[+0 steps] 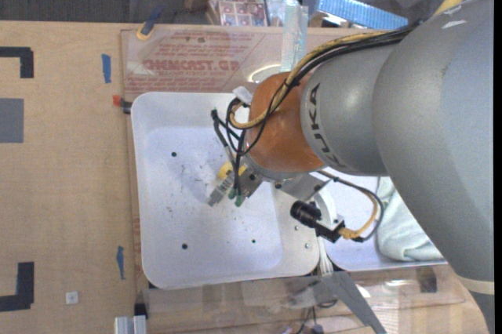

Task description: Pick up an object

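At the near edge, the wooden tabletop shows black marks and bits of blue tape. On it sits the left white bin, with small dark specks on its floor. The jaws hang low over the middle of this bin, and I cannot tell if they are wide or narrow. No object can be made out between them. A pale cloth lies to the right. The big grey arm with its orange band reaches in above. Farther back lies a clear sheet with red letters.
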`<state>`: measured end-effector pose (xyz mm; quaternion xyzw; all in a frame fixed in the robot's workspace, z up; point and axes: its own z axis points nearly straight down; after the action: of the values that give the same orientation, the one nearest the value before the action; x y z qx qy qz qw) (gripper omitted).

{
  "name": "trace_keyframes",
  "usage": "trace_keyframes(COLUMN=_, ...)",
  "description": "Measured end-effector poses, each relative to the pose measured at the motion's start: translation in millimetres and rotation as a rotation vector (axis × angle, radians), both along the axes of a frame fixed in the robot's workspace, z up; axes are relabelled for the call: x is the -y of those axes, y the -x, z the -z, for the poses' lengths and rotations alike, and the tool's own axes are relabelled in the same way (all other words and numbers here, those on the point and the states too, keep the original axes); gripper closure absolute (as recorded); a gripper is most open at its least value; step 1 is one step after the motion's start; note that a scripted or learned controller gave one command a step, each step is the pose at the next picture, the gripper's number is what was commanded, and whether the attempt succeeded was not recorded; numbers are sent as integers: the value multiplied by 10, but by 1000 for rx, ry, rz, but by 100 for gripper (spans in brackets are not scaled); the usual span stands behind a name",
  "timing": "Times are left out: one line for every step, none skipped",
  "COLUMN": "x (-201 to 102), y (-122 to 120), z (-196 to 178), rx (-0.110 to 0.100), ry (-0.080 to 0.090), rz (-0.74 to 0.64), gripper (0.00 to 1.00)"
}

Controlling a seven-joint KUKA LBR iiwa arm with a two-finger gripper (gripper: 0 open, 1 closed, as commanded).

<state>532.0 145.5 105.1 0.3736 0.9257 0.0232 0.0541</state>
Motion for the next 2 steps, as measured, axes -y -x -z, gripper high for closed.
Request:
trace_keyframes(x=282, y=-668, z=140, rx=-103, ry=7, rz=-129, gripper=0)
trace_keyframes(x=228, y=-609, z=101, rx=-121, ry=1, rz=-132, gripper=100)
